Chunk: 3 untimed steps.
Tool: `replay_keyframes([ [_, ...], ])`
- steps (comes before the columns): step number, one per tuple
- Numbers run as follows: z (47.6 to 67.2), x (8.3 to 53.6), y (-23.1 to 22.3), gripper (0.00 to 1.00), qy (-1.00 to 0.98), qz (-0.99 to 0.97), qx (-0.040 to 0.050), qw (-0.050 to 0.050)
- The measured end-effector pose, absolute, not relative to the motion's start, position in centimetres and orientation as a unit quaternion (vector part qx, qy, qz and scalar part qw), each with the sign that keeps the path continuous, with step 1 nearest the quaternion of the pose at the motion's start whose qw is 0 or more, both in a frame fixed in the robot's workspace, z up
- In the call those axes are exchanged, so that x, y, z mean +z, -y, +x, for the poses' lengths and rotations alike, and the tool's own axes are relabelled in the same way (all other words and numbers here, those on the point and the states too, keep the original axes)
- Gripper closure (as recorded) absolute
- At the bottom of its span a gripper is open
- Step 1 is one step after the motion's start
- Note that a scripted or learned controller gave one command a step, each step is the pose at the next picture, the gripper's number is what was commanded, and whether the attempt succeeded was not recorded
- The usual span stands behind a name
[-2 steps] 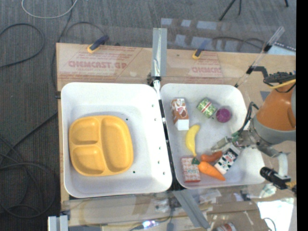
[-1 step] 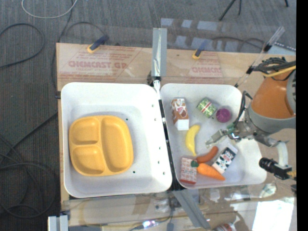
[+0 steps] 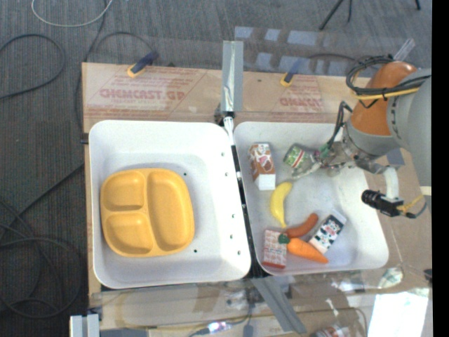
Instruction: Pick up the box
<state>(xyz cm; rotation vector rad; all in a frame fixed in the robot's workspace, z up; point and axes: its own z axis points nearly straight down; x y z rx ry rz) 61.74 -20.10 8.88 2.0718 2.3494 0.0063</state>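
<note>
Small red-and-white printed carton box [image 3: 262,164]: lying in the upper left part of the right white bin [image 3: 365,251], apart from the gripper. Yellow banana [image 3: 280,202]: just below the box. Green-and-white crumpled packet [image 3: 299,157]: right of the box, near the gripper. Gripper [image 3: 327,156]: low in the bin's upper middle, beside the packet; how far it is open cannot be told. Red sausage [image 3: 302,226], orange carrot [image 3: 306,250], red flat carton [image 3: 275,248], black-and-white small carton [image 3: 327,232]: clustered along the bin's lower edge. Yellow sectioned plastic tray [image 3: 146,210]: in the left white bin [image 3: 203,146]. Worktop [image 3: 175,93]: brown board behind both bins.
</note>
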Motion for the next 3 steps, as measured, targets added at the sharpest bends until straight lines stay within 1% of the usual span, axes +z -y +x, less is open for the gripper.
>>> replay_keyframes([
  [1, 62.1, 9.1, 21.3, 0.0, -0.779, 0.627, 0.0051, 0.0],
  [2, 64.9, 9.1, 21.0, 0.0, -0.699, 0.714, -0.004, -0.016],
  [3, 65.0, 8.9, 20.6, 0.0, -0.63, 0.776, -0.0178, -0.032],
])
